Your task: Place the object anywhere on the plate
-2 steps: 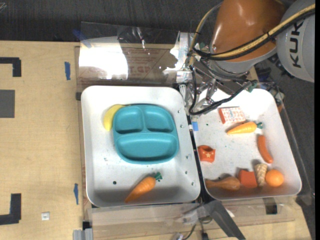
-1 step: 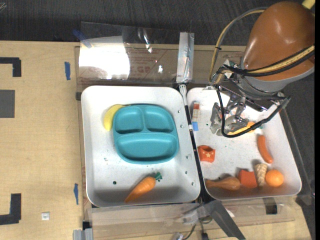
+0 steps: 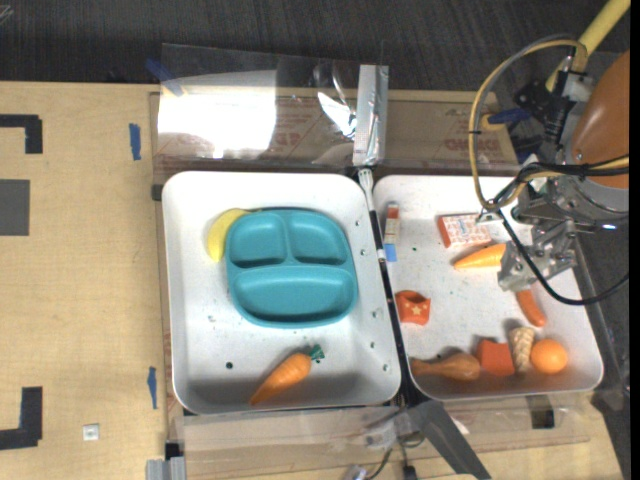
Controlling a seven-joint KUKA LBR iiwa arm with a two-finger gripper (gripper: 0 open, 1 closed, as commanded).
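Over the right bin's right side, my gripper (image 3: 520, 273) hovers low.

Whether I hold anything, I cannot tell from this angle. Nearest me lies an orange wedge (image 3: 480, 257), just left of my tip, with a small red-orange piece (image 3: 533, 309) just below toward the right wall. Either looks like light, stiff toy food, probably smooth and a bit slippery, so I'd pinch the wedge across its narrow width near the middle. Across the divider, the teal plate (image 3: 291, 266) sits in the middle of the left bin (image 3: 185, 298), a carrot (image 3: 284, 372) near that bin's front edge.
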